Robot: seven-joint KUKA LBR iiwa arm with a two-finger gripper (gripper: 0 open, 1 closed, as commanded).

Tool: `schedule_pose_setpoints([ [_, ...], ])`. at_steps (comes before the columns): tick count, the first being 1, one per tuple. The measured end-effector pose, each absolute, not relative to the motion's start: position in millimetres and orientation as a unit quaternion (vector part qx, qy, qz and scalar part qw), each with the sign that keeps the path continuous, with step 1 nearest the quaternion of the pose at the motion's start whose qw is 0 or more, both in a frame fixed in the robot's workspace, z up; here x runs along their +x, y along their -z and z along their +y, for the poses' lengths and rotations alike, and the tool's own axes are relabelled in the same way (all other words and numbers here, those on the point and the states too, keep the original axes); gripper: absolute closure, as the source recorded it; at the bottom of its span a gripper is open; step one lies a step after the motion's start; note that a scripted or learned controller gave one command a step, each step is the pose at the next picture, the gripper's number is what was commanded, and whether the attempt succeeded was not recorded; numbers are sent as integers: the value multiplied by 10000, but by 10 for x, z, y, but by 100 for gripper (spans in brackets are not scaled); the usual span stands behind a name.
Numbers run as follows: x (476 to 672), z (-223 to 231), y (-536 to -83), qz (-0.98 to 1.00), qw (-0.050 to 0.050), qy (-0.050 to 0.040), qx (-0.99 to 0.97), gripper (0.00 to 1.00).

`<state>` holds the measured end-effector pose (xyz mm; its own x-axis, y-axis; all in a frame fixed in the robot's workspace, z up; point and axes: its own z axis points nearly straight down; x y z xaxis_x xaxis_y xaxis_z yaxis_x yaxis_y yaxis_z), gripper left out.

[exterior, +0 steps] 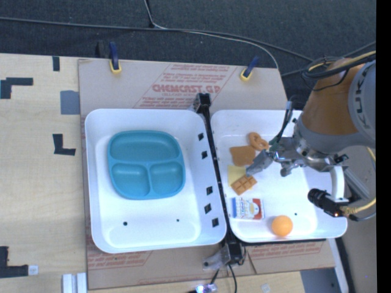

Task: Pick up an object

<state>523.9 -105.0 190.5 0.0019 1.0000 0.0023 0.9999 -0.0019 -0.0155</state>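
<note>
**Waffle piece under the gripper in the right bin**

Waffle piece (244,184) lies just below the gripper (261,162), whose finger state I cannot tell. Toast slice (242,155) and pretzel (258,141) sit above it, carton (247,209) and orange ball (281,226) below, all inside the right bin (317,215).

arm (342,112) cut off at right

Bench (36,182): pale wood surface with dark tape marks
Cardboard sheet (183,84): lies flat on the bench, red print, held at its far edge by two clamps (113,58)
Left bin (98,224): white, on the cardboard
Right bin (317,227): white, touching the left bin
</note>
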Motion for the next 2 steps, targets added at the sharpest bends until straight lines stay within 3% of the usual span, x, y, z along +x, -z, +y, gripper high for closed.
schedule_pose_setpoints([
  [1, 5269, -1049, -1969, -7076, 13, -8, -7066, 0],
  [2, 5190, -1126, -1428, -7068, 28, -24, -7074, 0],
])
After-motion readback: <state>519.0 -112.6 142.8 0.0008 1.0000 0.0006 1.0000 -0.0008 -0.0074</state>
